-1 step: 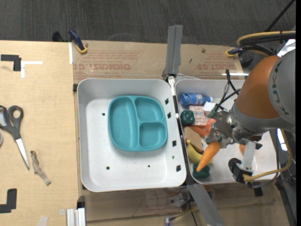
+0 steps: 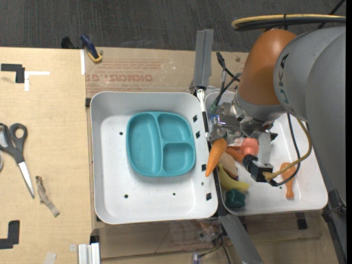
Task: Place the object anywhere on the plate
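Observation:
A teal divided plate (image 2: 161, 143) lies in the left white bin (image 2: 110, 197), with nothing on it. An orange toy carrot (image 2: 214, 155) hangs tilted over the wall between the two bins, its thick end up and its tip pointing down-left. My gripper (image 2: 219, 132) sits just above that thick end and is shut on it. The carrot is just right of the plate's right edge, not over it. The arm's wrist and orange band cover much of the right bin.
The right bin (image 2: 308, 199) holds a pink piece (image 2: 250, 146), a yellow piece (image 2: 235, 183), a dark green piece (image 2: 235, 200), a brown-and-white piece (image 2: 229, 168) and a second orange carrot (image 2: 289, 181). Scissors (image 2: 16, 147) lie on the bench at the far left.

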{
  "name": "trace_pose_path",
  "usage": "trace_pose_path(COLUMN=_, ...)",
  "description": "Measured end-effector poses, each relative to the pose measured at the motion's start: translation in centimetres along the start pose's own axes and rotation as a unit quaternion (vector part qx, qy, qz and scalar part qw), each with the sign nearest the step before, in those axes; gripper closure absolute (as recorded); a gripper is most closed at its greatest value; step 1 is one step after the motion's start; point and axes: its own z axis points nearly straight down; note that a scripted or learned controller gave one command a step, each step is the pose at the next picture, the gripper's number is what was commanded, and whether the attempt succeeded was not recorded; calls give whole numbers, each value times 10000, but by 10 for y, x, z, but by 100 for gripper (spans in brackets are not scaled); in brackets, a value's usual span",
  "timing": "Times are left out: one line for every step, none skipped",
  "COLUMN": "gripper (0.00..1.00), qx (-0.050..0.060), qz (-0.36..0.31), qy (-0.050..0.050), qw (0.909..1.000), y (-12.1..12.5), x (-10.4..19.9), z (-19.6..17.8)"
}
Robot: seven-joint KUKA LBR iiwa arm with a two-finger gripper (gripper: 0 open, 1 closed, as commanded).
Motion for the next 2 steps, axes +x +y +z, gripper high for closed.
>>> trace_pose_path(gripper=100, qx=2, qz=1072, qy=-4, qw=9942, y=23, x=40, z=-50)
trace_pose_path(gripper=0, qx=3, qz=1074, qy=-4, qw=9942, y=23, x=40, z=-50)
